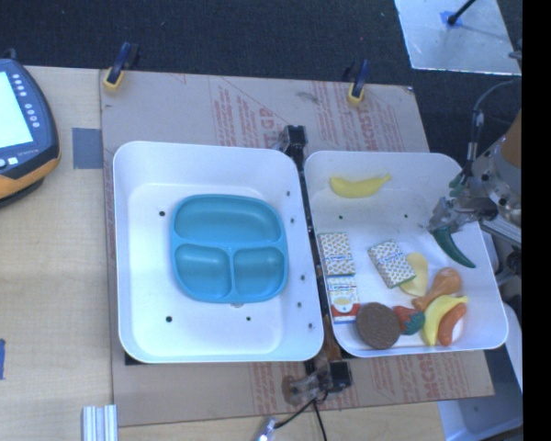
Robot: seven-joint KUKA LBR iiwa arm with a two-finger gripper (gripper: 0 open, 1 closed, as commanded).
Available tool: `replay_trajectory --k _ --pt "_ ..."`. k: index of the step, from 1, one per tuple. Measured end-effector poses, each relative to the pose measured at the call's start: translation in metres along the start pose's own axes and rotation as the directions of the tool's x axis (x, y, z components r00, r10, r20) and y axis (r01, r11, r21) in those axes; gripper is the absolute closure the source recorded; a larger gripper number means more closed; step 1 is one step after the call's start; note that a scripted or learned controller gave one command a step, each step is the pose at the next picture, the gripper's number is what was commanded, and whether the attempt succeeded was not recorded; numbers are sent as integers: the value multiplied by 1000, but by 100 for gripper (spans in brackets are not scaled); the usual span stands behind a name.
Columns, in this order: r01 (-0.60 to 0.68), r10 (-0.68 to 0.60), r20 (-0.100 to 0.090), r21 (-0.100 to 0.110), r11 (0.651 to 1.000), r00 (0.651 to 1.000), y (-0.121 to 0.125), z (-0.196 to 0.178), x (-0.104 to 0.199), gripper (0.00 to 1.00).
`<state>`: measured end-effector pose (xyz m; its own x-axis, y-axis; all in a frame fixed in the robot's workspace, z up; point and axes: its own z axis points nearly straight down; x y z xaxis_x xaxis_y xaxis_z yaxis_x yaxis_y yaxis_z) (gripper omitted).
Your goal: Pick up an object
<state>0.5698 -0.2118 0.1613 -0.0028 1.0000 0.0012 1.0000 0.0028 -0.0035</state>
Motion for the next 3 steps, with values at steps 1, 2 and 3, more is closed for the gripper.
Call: replay_trajectory --k 1,2,3 --pt "4 -4 0 4 1000 1000 12 -4 60 100" --pt "1 -1 1 0 1000 1000 26 -59 90 100" --pt "3 -3 2 2 1000 1000 2 -55 141 100"
